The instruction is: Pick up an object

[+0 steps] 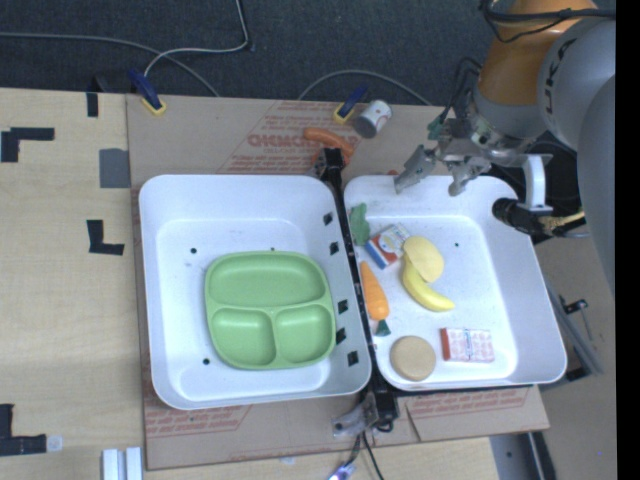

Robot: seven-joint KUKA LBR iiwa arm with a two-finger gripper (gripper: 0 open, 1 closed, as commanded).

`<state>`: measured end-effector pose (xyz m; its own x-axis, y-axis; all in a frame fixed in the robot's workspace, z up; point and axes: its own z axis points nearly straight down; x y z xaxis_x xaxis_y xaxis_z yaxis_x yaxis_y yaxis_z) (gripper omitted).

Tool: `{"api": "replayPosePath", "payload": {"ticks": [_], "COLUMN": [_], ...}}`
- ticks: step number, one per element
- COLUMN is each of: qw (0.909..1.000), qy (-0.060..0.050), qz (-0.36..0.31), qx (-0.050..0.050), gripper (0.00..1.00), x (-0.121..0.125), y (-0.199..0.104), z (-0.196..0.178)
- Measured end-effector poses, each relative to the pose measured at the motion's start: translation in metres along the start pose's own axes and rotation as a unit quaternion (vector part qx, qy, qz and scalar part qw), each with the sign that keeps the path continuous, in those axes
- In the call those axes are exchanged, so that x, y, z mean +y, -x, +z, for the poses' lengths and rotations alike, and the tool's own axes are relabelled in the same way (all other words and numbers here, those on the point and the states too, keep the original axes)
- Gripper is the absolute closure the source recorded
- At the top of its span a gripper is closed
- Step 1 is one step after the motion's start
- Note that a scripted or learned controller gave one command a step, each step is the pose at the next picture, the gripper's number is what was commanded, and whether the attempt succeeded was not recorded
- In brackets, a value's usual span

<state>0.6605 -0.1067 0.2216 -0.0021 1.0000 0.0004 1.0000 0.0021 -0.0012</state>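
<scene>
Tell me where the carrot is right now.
The carrot lies in the right bin, along its left wall, just left of the banana and above the round cookie.

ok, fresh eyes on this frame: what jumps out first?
Probably the green divided tray, alone in the left bin. Next, the food pile in the right bin: banana, carrot, round bun, small red-and-white packet. The gripper hovers open over that bin's far edge, holding nothing.
</scene>
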Motion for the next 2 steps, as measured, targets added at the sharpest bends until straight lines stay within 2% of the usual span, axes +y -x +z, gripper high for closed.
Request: {"api": "replayPosePath", "payload": {"ticks": [1, 2], "qw": [1.0000, 1.0000], "qy": [0.004, 0.003], "qz": [0.001, 0.001], "qx": [-0.001, -0.001], "gripper": [0.00, 0.00], "x": [-0.037, -0.073], "y": [0.015, -0.005], "z": [0.125, 0.135]}}
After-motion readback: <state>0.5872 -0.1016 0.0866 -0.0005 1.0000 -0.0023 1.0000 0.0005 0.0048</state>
